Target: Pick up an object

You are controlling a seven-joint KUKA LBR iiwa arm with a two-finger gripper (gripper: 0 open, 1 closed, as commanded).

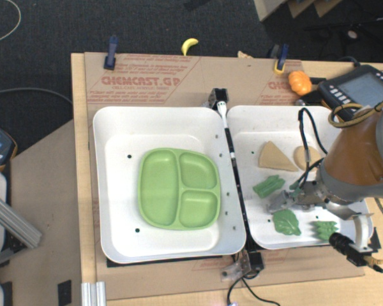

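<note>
The right bin (255,234) holds a tan wedge (274,157) and a second tan piece (304,155) that the arm partly hides. It also holds a green leafy piece (269,186), a green round-leaf piece (286,222) and a small green piece (324,229). My gripper (286,200) hangs low in this bin, between the two nearer green pieces and just right of the upper one. The grey arm with its orange band (357,155) covers the bin's right side.
The left bin (115,171) carries a green divided plate (177,187). An orange object (300,81) and a control pendant (357,88) lie on the bench behind the right bin. A yellow piece (189,44) sits at the bench's back edge. Black cables (304,132) cross the right bin.
</note>
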